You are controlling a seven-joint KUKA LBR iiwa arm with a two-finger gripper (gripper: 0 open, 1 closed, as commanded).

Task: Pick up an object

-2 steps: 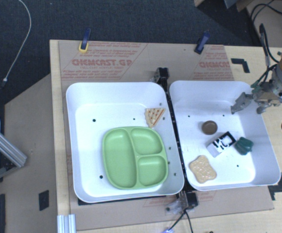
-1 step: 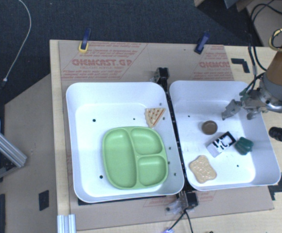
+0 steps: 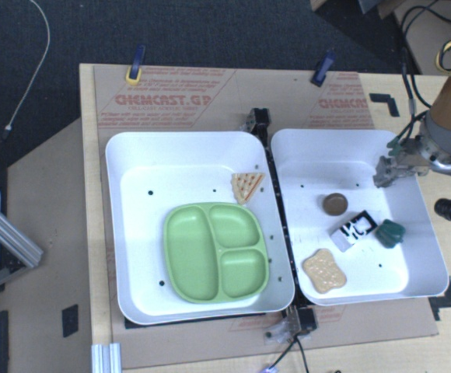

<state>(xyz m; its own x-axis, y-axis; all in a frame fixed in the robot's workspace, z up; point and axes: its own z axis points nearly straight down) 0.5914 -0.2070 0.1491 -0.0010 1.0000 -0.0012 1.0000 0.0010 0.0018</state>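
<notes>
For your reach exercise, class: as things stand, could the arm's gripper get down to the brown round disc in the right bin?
Probably yes. The gripper hovers at the right bin's far right, and the disc lies apart from its neighbours with nothing over it.

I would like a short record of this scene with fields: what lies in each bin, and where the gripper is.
left bin: green divided plate; waffle-patterned triangular piece beside the plate's far edge
right bin: brown round disc; black-and-white block; dark green object close beside the block; tan toast-shaped piece
gripper: over the right bin's far right part, apart from all four items
held object: none seen
</notes>
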